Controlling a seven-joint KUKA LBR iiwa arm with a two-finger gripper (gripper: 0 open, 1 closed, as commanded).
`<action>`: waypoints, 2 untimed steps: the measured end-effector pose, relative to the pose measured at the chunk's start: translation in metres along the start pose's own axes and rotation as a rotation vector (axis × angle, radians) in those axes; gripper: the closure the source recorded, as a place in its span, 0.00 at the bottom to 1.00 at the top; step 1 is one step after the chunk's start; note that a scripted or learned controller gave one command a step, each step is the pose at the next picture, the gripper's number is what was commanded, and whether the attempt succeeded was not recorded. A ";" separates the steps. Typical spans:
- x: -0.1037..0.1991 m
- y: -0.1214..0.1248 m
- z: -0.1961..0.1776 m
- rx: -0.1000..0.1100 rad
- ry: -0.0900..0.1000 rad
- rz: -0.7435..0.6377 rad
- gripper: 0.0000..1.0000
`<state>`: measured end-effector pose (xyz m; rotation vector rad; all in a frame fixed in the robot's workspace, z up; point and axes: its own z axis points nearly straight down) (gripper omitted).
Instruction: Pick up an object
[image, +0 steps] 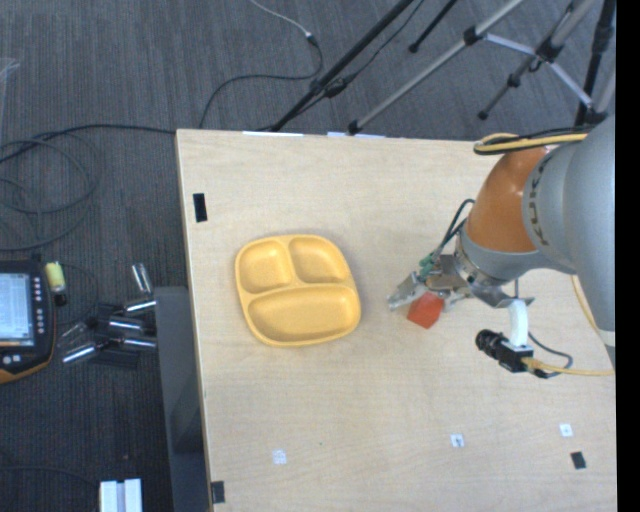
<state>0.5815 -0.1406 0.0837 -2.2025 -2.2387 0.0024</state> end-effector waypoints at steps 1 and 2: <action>0.001 -0.001 -0.008 0.002 0.003 -0.001 1.00; 0.053 0.012 -0.099 0.000 0.001 -0.139 1.00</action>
